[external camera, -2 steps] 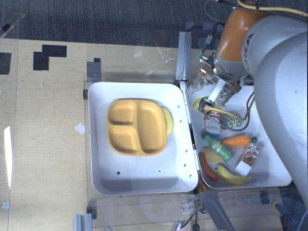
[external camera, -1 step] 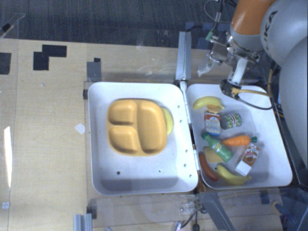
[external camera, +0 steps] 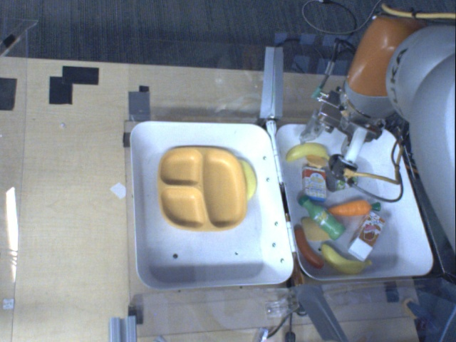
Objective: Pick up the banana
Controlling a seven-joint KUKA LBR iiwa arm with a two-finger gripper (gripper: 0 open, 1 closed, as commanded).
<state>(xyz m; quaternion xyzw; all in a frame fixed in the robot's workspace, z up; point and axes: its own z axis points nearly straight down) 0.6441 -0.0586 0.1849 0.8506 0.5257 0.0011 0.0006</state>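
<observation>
Banana [external camera: 306, 152], long axis apparently left-right.

No legible text or number anywhere; labels on upper carton [external camera: 314, 182] and lower carton [external camera: 369, 231] a mere blur.

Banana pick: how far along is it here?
Done: the tool is over the right bin, close by the far banana. In hand: seemingly the approach; that banana lies on the bin floor, and so does the near banana. Left: gripping one and lifting it.
</observation>
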